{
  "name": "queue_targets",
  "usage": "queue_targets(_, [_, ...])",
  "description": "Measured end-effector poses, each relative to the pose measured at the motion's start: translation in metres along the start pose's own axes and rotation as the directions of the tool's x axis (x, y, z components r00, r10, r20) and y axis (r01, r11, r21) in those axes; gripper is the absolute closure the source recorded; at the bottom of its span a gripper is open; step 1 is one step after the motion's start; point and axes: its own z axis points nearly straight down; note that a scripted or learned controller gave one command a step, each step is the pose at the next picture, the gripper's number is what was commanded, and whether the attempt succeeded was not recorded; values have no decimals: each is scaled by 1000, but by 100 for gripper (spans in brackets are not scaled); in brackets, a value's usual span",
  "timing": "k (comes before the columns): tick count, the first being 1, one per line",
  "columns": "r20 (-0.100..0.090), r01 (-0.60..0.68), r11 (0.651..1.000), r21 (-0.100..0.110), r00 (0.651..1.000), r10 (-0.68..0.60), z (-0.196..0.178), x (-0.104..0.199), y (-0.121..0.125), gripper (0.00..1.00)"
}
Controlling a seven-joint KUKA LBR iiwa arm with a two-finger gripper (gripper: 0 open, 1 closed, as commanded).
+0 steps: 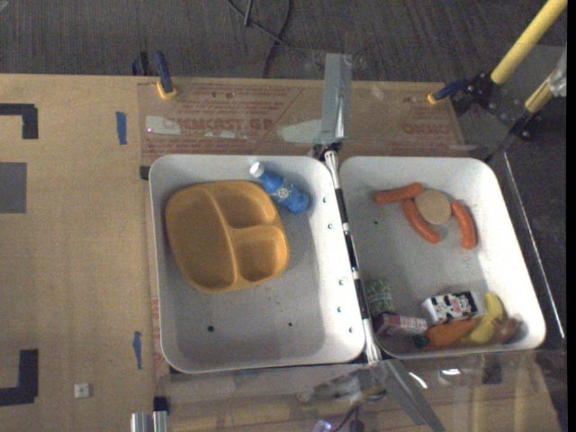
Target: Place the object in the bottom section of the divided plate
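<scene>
An orange divided plate (225, 235) lies in the left white bin (243, 340), toward its upper left. It has one large section on the left and two smaller ones on the right, and all three show bare orange. A small blue bottle (281, 187) with a white cap lies on its side just off the plate's upper right rim, touching or nearly touching it.
The right bin (504, 241) holds three orange sausages (421, 220) around a tan round piece (435, 207). Along its lower edge lie a milk carton (453, 306), a banana (489, 320), a carrot (447, 333) and a green can (379, 293). A yellow pole (531, 32) stands at top right.
</scene>
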Motion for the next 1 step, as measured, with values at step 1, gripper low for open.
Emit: queue_targets(1, [-3, 46, 999, 3, 999, -46, 0, 69, 16, 100])
